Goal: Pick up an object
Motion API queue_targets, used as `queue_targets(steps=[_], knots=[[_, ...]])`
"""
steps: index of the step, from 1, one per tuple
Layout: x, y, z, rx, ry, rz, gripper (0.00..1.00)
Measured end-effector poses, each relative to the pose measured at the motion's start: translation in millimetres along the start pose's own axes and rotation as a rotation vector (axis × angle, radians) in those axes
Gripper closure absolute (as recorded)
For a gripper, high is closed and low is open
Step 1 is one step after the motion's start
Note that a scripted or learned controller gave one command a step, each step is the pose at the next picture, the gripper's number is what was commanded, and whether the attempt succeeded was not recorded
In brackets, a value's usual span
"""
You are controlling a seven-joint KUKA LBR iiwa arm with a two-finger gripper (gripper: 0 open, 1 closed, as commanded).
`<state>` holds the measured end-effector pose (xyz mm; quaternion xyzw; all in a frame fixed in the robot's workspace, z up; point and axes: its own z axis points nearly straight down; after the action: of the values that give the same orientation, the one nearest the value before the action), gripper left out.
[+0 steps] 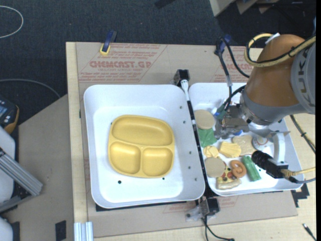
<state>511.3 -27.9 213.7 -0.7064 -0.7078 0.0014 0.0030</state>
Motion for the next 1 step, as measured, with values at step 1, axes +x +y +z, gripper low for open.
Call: queue_targets(steps=[1], knots=[[10.3, -18.7, -20.8, -0.003, -0.001, 0.001, 1.0]])
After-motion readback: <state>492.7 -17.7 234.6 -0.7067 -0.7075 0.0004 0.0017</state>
